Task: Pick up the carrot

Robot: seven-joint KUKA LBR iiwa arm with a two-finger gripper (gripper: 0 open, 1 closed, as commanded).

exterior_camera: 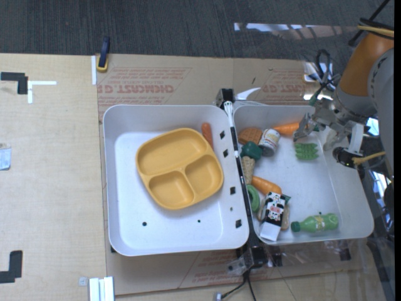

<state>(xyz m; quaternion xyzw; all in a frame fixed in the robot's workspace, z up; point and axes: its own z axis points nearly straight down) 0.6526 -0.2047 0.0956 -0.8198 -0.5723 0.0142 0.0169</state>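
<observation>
The gripper (pixel 311 129) hangs at the right bin's (pixel 341 193) back edge, grip too blurry to tell, beside one carrot (pixel 286 129), and it could grab the green toy (pixel 307 150) or the can (pixel 269 140) instead because they crowd close.

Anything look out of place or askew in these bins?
Mildly: the milk carton and green bottle lie tipped over in the right bin, and a small orange piece sits beside the yellow tray, not on it.
</observation>
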